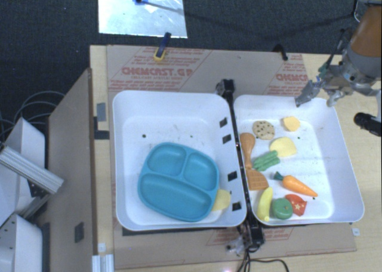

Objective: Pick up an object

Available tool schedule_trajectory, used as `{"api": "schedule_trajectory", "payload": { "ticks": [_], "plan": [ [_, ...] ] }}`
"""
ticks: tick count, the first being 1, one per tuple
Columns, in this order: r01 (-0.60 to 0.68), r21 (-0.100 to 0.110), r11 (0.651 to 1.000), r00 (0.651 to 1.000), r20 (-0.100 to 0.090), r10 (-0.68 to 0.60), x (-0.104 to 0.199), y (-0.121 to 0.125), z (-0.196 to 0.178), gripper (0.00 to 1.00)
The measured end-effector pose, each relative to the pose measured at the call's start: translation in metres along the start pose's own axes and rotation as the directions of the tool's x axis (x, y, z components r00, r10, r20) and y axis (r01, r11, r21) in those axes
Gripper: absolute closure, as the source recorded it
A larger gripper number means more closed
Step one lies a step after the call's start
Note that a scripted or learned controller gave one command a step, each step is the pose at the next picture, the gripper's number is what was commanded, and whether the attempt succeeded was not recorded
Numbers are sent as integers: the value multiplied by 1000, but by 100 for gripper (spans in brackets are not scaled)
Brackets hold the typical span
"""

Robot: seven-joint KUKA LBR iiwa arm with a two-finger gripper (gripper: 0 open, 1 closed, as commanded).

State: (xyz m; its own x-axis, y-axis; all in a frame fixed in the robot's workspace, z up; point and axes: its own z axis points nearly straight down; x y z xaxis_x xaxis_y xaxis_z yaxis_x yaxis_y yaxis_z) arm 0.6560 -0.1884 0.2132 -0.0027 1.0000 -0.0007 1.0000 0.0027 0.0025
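Several toy foods lie in the right bin (343, 145): a cookie (262, 129), a small yellow chunk (291, 123), a pale yellow slice (283, 147), a green pickle (265, 160), a carrot (296, 185), a banana (265, 202), a green pepper (282, 208) and a red piece (296, 204). My gripper (317, 97) hangs over the bin's far right corner, above and right of the yellow chunk. It is open, and nothing sits between its fingers.
The left bin (173, 116) holds a blue divided plate (178, 181) with a yellow piece (221, 200) at its right edge. A tan drumstick (247, 144) and a brown slice (256, 179) lie against the right bin's left wall. A black clip (227, 87) sits at the divider's top.
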Motion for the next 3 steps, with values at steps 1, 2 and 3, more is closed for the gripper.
{"api": "schedule_trajectory", "payload": {
  "ticks": [1,2,3],
  "plan": [
    [5,-17,1000,1000,2,-5,39,-62,-207,0],
    [15,-17,1000,1000,-2,-15,158,-34,-329,0],
    [13,-1,1000,1000,-5,-13,261,6,-321,0]
  ]
}}
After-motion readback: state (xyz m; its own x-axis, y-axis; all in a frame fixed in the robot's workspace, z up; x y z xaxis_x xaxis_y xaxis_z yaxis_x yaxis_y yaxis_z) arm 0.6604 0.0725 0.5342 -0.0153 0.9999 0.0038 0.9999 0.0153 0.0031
